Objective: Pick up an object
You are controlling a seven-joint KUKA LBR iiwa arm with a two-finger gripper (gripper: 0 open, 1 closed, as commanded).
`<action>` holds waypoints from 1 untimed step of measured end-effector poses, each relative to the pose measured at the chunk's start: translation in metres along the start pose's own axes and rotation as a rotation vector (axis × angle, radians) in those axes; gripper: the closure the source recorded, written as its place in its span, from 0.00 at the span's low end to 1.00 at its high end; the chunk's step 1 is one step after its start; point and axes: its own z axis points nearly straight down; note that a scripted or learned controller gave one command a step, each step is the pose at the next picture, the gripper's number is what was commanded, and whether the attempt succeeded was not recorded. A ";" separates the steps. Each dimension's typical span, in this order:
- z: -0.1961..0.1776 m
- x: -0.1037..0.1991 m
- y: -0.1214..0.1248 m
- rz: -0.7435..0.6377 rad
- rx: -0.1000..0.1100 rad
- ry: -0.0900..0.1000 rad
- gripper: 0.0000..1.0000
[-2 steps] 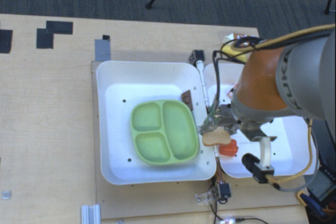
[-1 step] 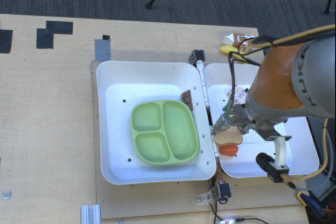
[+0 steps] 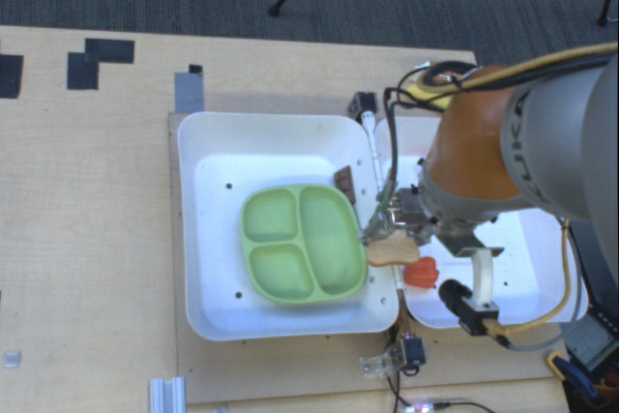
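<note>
My gripper (image 3: 380,223) hangs over the rim between the two white bins, below the grey and orange wrist. Just under it a tan, bread-like piece (image 3: 392,251) lies at the left edge of the right bin (image 3: 527,305); whether the gripper touches it I cannot tell. A red-orange object (image 3: 421,274) sits right beside the tan piece. A green three-compartment plate (image 3: 302,245) lies in the left bin (image 3: 208,208), and a small brown object (image 3: 343,177) rests near that bin's right wall.
The arm covers most of the right bin. Cables and a black connector (image 3: 364,103) run along the back of the bins. More cables and a clip (image 3: 401,355) lie in front on the wooden bench.
</note>
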 end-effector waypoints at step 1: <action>0.005 0.049 0.000 -0.001 0.001 0.000 1.00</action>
